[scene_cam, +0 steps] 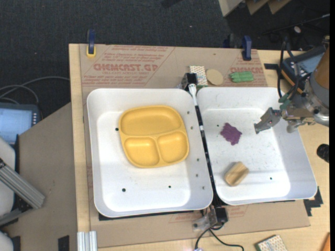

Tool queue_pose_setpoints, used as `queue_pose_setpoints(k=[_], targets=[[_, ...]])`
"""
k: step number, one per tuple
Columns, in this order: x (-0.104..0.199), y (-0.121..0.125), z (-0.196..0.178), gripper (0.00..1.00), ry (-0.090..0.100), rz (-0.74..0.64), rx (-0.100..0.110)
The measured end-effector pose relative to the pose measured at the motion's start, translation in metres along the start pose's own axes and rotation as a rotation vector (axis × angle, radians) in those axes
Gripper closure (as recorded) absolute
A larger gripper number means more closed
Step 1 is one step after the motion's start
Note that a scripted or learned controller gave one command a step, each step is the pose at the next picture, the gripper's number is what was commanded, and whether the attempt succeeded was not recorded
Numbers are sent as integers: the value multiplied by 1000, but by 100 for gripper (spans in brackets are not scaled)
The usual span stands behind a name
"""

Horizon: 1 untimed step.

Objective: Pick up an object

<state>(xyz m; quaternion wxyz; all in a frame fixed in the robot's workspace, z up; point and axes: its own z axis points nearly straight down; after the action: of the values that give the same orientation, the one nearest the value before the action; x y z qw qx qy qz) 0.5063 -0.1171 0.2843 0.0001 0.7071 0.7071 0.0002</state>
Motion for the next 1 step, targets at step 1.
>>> queue_pose_setpoints(k=[1], targets=[[1,55,109,0,2,-2,10]])
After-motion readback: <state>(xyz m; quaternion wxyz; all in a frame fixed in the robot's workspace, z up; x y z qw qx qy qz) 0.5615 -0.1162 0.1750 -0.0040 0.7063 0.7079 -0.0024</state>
